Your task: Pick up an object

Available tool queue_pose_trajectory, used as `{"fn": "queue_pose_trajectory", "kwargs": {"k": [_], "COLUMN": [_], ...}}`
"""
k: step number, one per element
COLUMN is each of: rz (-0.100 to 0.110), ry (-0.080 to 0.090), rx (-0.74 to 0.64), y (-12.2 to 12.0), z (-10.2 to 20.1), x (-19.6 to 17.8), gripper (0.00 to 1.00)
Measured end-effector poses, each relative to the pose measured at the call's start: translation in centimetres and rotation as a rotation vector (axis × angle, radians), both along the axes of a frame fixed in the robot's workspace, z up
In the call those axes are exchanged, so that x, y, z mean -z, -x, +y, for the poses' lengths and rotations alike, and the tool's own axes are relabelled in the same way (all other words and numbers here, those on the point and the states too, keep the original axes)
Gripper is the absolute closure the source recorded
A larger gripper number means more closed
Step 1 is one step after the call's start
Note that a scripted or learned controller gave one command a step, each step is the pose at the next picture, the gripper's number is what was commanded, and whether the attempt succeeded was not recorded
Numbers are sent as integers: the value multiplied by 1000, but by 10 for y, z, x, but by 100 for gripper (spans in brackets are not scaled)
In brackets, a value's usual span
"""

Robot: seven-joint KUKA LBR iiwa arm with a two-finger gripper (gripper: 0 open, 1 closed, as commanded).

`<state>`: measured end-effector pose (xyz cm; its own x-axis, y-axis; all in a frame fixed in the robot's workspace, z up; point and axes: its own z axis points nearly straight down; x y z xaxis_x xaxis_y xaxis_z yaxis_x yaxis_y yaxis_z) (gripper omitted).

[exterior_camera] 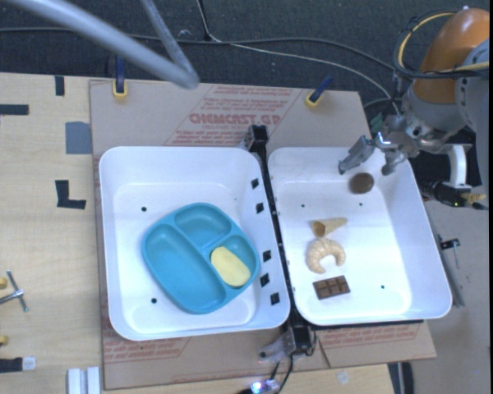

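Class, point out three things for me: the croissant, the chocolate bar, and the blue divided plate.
croissant (324, 255), camera view, middle of its curved body.
chocolate bar (331, 286), camera view, centre of its top.
blue divided plate (177, 265), camera view, bare large compartment.

A small round brown cookie (361, 183) lies at the right bin's far end; nearer sit a pale wedge (330, 226), a curled croissant (324, 254), and a flat chocolate bar (331, 287).
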<state>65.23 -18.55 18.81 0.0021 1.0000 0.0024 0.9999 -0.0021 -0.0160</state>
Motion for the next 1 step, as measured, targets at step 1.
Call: {"fn": "queue_pose_trajectory", "kwargs": {"k": [1], "rz": [-14], "ry": [3], "rx": [-4], "y": [-3], "z": [1], "x": [-10], "gripper": [0]}}
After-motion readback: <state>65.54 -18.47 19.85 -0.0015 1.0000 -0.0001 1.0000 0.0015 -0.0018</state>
